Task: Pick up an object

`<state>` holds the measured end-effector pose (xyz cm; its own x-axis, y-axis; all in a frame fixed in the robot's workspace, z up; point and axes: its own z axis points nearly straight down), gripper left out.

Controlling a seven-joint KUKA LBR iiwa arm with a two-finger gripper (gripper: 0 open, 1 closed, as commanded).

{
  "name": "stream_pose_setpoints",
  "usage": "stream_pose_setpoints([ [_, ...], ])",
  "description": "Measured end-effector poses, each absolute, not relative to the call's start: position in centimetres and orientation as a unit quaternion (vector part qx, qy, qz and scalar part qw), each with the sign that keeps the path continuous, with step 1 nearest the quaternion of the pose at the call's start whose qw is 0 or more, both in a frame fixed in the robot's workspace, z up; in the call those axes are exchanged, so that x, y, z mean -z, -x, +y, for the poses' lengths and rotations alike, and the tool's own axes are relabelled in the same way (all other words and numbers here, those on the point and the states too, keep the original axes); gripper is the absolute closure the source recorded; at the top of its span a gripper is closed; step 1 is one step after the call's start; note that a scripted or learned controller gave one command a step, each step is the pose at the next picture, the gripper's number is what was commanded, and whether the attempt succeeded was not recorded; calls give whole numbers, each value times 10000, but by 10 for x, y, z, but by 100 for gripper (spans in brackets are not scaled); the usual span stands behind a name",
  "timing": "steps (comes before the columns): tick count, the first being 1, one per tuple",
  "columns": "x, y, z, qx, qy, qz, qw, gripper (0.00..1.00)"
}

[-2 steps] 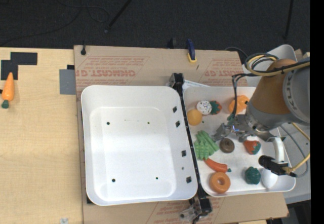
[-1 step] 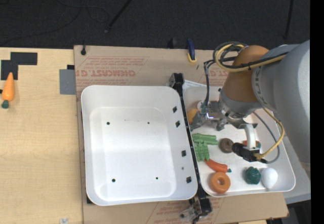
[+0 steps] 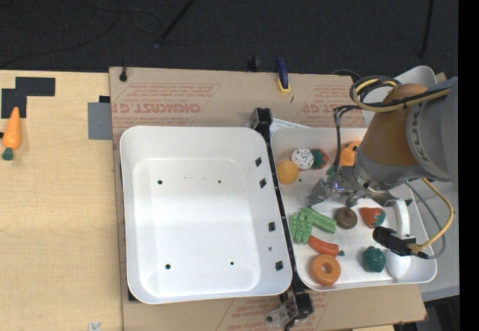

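While the pincer [image 3: 334, 189] hangs, spread unclear, over the right bin [image 3: 419, 274], lower squarely onto one toy.

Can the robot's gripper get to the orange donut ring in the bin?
Probably yes. The orange ring lies near the front of the right bin with nothing on top of it. The gripper hangs just above the same bin, a short way off.
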<state>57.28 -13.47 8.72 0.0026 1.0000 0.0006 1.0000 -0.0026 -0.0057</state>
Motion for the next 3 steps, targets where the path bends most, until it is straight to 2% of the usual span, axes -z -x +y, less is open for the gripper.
stream_pose_setpoints([
  [1,-88,-629,-148,3,7060,-7082,-12,0],
  [2,-89,-635,-123,-15,7085,-7057,-16,0],
  [3,-86,-641,-189,-44,7077,-7065,40,0],
])
